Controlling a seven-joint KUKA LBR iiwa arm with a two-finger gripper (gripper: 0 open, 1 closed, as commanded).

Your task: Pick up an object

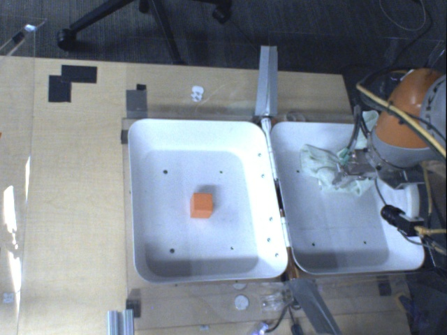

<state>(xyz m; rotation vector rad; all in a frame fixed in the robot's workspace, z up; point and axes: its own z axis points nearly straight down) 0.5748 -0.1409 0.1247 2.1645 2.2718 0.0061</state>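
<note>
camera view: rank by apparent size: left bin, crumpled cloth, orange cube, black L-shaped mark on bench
1. left bin
2. crumpled cloth
3. black L-shaped mark, close to the cloth, so unsure
4. orange cube

Lab: bench point(70, 187), bins point(147, 138), KUKA arm point(412, 110)

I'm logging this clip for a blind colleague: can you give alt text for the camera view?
The arm's gripper is low in the right bin, at a crumpled pale cloth near its far edge. An orange cube sits alone mid-floor of the left bin. Both white bins rest side by side on a wooden bench.
</note>
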